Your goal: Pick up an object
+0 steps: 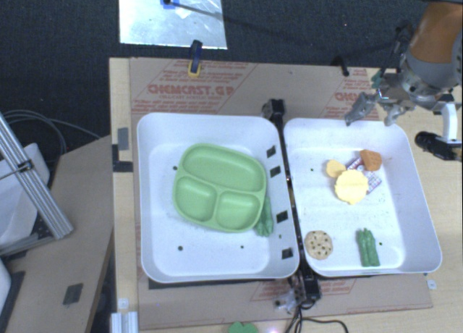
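Gripper (375, 109) is hovering open and empty over the right bin's (416, 201) far edge, approaching; next I'd judge it needing to descend toward the yellow food piece (351, 187) lying mid-bin.

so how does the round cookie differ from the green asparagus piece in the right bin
The round tan speckled cookie is a flat brown disc; the green toy asparagus piece is long and narrow. The cookie lies near the right white bin's left wall, and the asparagus lies further right. Both rest near the bin's front edge, apart from each other and far from the gripper.
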`<state>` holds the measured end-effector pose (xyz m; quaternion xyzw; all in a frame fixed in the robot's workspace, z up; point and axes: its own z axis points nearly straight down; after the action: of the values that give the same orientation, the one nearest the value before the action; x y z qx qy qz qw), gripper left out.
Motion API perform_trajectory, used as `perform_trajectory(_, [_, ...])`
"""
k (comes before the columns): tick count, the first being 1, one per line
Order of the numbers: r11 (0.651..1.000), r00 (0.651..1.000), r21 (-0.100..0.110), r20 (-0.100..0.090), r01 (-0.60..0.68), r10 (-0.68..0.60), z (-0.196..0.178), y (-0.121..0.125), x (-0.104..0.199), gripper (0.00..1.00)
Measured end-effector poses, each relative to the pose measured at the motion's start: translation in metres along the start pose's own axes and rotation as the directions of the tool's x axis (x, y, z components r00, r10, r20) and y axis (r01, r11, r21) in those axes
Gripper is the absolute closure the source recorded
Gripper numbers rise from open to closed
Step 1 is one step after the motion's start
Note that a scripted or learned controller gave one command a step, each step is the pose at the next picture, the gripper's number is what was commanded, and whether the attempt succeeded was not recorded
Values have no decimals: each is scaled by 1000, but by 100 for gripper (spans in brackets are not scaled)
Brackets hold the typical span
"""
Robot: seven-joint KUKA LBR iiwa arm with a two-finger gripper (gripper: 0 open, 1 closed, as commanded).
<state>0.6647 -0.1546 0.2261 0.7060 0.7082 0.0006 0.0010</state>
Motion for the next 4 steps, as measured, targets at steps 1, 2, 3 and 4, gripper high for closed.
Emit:
perform_trajectory(1, [1000,1000,1,-2,7,-7,33,5,87,0])
perform_trajectory(2, [1000,1000,3,-3,8,-8,41,-16,180,0])
perform_trajectory(3, [1000,1000,5,-3,8,-8,40,-71,255,0])
perform_trajectory(4, [1000,1000,3,0,-8,8,42,-77,169,0])
